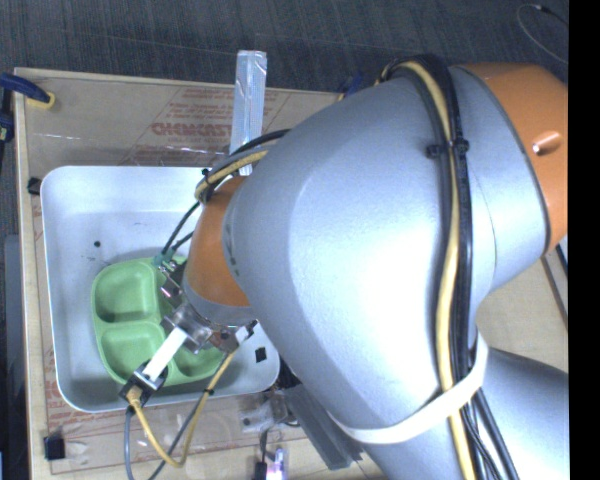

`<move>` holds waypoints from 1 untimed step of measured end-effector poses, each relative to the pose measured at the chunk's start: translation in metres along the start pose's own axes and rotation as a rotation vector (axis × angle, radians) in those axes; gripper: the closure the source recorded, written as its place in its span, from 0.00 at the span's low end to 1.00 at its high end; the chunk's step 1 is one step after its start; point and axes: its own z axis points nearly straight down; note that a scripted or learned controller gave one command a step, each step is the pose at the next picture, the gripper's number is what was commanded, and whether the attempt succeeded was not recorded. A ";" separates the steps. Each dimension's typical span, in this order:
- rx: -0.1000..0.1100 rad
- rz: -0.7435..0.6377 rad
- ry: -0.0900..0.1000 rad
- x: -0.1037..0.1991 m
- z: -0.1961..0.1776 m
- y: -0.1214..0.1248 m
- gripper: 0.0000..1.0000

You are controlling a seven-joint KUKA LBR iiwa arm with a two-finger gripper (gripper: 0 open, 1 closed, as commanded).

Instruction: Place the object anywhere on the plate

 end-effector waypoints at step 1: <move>-0.003 0.515 0.003 0.004 0.000 -0.003 1.00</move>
